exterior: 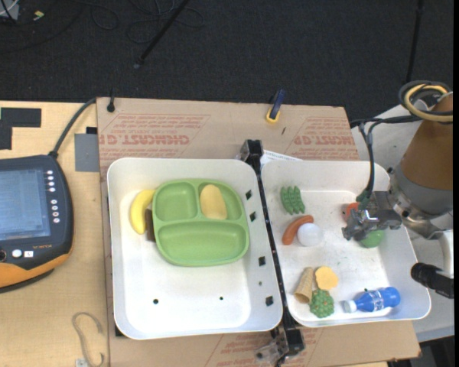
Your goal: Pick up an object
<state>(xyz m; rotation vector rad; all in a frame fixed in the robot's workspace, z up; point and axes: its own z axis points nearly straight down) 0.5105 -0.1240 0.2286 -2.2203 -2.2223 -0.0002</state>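
My gripper (363, 226) hangs low over the right side of the right bin (344, 176), right above a green round object (372, 238) with an orange piece (353, 207) beside it. The same bin holds a green ridged toy (292, 199), a red sausage (294, 228), a white ball (310, 235), a tan cone (304, 283), a yellow piece (326, 278), a green broccoli-like toy (320, 303) and a blue and white bottle (375, 300). The fingers sit too dark and small to read.
The left bin (180, 312) holds a green divided plate (199, 224) with a yellow item (213, 202) in one compartment, and a banana (141, 209) by its left edge. A tablet-like pendant (19, 216) lies at the far left of the bench.
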